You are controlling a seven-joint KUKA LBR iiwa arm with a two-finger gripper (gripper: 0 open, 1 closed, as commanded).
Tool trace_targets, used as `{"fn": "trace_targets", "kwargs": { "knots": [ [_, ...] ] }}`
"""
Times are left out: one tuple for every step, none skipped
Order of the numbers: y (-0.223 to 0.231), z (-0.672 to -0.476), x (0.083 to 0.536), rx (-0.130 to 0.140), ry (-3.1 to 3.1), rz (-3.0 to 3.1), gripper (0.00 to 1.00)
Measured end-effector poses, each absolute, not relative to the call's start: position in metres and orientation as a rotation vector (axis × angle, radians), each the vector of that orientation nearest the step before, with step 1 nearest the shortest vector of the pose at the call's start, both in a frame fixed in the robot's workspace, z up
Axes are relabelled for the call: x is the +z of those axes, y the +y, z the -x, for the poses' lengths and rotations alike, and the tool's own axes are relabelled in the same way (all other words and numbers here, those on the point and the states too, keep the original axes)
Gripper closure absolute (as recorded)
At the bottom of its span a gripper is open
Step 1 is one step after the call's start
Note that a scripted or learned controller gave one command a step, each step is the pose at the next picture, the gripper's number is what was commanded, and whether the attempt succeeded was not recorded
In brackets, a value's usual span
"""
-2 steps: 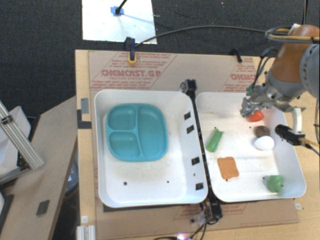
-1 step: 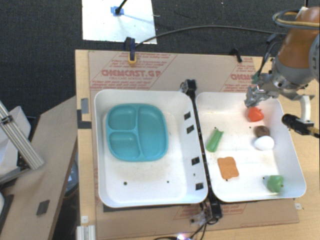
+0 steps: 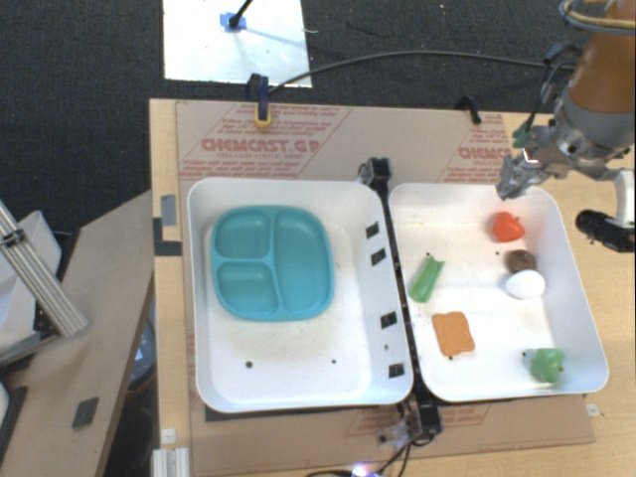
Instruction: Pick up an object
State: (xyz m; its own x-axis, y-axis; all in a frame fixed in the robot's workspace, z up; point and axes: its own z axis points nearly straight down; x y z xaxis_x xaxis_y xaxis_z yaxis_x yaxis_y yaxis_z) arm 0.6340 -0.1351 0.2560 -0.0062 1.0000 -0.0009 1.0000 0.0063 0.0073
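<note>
Camera view catches the gripper [image 3: 517, 179] above the red object [image 3: 507, 227], jaw state unclear, approaching; next it must descend.

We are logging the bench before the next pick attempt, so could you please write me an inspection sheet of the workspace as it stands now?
Surface: bench with a sheet printed in red letters, bearing two white bins side by side.
Job's things: right bin holds a red piece, brown piece, white egg-like piece, green stick, orange slab and green lump, all lying apart except brown and white, which touch.
Clutter: left bin holds a teal divided plate.
Grippers: gripper above the right bin's far edge, near the red piece; nothing seen held.
Cables: black cable arcing over the bench's far side.
Surroundings: dark floor, white sheet.
</note>
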Motion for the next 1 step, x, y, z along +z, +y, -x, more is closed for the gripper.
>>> {"fn": "trace_targets", "kwargs": {
  "knots": [
    [-0.0831, -0.6377, 0.2412, 0.004, 2.232, -2.211, 1.00]
  ]
}}
